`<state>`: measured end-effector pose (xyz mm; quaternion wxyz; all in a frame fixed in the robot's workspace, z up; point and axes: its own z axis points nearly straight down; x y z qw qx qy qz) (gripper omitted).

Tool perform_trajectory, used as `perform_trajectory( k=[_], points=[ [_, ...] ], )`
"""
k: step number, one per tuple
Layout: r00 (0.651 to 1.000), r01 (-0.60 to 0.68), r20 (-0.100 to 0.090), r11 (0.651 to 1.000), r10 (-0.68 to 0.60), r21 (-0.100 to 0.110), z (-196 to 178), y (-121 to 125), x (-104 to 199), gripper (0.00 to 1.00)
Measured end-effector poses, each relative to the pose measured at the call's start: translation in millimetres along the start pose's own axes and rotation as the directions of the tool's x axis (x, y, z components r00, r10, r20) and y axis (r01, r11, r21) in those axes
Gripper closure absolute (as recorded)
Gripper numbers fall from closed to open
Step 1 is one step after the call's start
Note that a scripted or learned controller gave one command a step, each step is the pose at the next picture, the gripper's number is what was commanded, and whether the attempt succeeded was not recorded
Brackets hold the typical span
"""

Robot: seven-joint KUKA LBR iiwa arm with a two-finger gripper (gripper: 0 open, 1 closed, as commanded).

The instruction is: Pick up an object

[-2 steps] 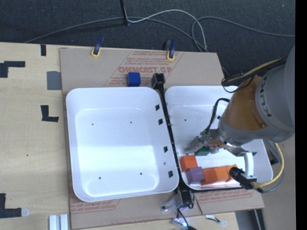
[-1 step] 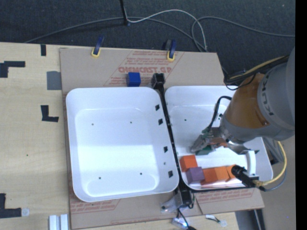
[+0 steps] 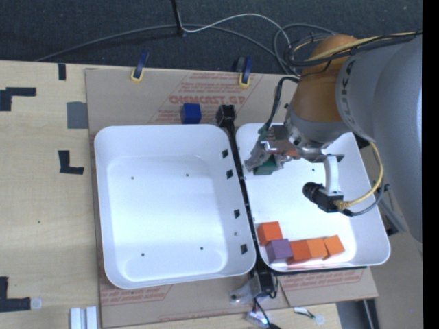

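Observation:
My gripper point(image 3: 263, 159) hangs over the far left corner of the right bin point(image 3: 357, 184), close to the divider between the bins. A small green object point(image 3: 269, 166) shows right at the gripper's tip, partly hidden by it; whether it is gripped or just lying underneath is unclear. At the near end of the right bin lie several orange blocks point(image 3: 269, 232) point(image 3: 317, 248) and a purple block point(image 3: 278, 250), well apart from the gripper.
The left bin point(image 3: 110, 204) lies beside the right one, with black clips point(image 3: 238, 184) along the shared rim. A blue block point(image 3: 191, 112) rests on the cardboard behind the left bin. The arm's grey body and cables point(image 3: 343, 201) overhang the right bin's right side.

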<state>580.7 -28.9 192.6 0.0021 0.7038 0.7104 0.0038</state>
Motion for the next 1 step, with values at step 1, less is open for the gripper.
perform_trajectory(
  k=[1],
  points=[
    [1.0,-0.001,0.0,1.0,0.001,0.009,5.1,43.2,91.3,1.0]
  ],
)
